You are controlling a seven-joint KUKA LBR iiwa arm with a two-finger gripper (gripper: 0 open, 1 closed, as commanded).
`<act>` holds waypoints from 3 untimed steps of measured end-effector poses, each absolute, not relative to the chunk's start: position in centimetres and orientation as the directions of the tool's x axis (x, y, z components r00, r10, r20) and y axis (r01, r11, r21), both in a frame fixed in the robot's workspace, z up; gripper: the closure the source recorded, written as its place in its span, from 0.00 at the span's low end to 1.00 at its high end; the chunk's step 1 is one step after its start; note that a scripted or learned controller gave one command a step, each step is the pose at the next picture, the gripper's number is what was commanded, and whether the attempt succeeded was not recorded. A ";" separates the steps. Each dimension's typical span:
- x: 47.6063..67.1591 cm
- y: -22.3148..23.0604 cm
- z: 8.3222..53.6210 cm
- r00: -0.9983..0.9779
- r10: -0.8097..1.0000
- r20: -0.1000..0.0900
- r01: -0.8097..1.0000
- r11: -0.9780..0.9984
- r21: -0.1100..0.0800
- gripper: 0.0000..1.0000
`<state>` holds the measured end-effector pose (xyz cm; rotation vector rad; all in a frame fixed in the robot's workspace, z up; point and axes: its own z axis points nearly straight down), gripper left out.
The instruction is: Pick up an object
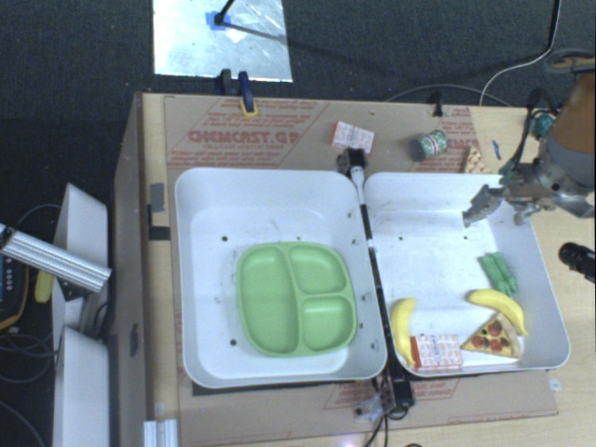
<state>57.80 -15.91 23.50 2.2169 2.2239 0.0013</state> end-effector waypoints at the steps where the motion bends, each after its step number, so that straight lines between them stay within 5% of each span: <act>1: 52.8 -20.7 12.6 0.000 1.000 0.000 1.000 0.000 -0.002 0.00; 2: 48.7 -20.7 19.3 -0.001 1.000 -0.002 1.000 0.001 0.004 0.00; 3: 48.6 -20.6 9.9 -0.001 1.000 0.000 1.000 0.001 -0.001 0.00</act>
